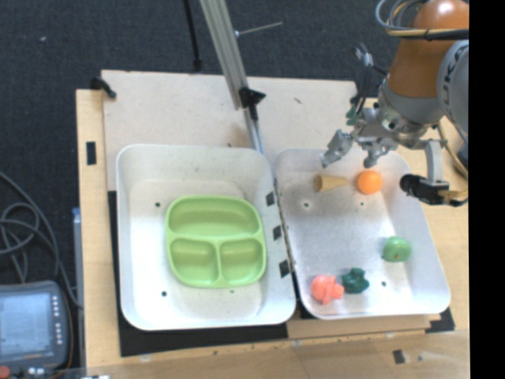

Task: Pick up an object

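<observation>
Hovering over the far end of the right bin [430, 279], gripper [353, 153] spread wide and holding nothing, one finger toward a tan cone [331, 182], the other just above an orange ball [368, 182]. Judged as the approach step, with no grasp made yet. Nearest candidates: cone and ball, side by side below the fingers. Farther toward the near end: green piece [396, 249], dark green piece [356, 280], pink toy [326, 288]. Next: centring over one object, descending, then closing. Left bin [142, 212] carrying a green divided plate [215, 240].
</observation>
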